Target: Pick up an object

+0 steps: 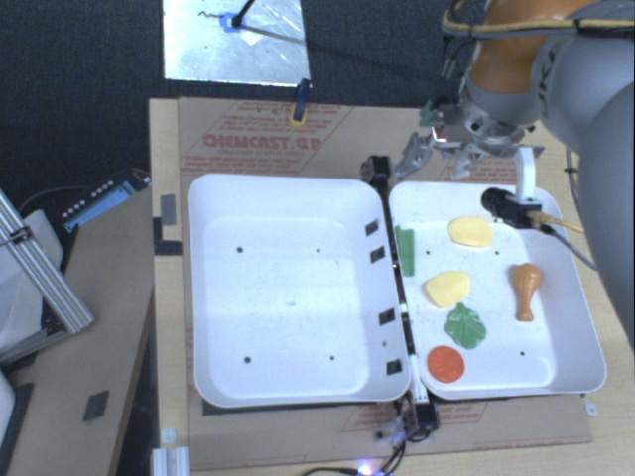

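Observation:
The right bin (571,310) holds several small toy foods: a yellow piece (469,231) near the back, a second yellow piece (447,288) in the middle, a green leafy piece (464,326), a red disc (445,364) at the front, a brown drumstick (526,289) to the right and a green bar (405,249) along the left wall. My gripper (437,161) hangs over the bin's far rim, behind the toys. It is open, with nothing between its fingers.
The left bin (203,266) sits beside the right one, joined by black clips along the shared wall. A silver sheet (236,28) lies at the back and a yellow-and-blue clip (299,107) on the cardboard. An aluminium frame (40,281) stands at the left.

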Available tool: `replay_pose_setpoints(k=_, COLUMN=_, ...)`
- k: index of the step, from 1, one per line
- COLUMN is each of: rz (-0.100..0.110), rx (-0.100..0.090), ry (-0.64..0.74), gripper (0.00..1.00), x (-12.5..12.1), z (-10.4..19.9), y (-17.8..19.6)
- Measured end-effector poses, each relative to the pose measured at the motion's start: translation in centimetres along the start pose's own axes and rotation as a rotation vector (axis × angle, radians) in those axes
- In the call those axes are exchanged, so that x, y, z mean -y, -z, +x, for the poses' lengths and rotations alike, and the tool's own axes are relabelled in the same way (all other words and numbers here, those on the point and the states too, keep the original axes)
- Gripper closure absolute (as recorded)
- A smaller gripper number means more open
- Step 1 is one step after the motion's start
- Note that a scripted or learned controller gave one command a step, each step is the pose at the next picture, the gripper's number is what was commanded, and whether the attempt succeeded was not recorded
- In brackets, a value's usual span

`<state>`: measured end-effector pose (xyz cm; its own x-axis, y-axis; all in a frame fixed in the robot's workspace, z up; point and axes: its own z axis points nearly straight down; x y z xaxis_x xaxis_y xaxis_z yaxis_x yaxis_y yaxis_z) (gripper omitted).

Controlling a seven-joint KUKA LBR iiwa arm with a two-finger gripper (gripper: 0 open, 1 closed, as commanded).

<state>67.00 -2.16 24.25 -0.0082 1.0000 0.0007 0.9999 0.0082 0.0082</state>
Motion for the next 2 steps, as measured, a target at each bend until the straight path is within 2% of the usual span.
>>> replay_pose_setpoints(k=1, rz=0.001, rx=0.002, ry=0.002, gripper=1.0, x=0.0, z=-0.2, y=0.8)
replay_pose_setpoints(k=2, rz=-0.006, rx=-0.001, ry=0.0, gripper=1.0, x=-0.1, z=3.3, y=11.2)
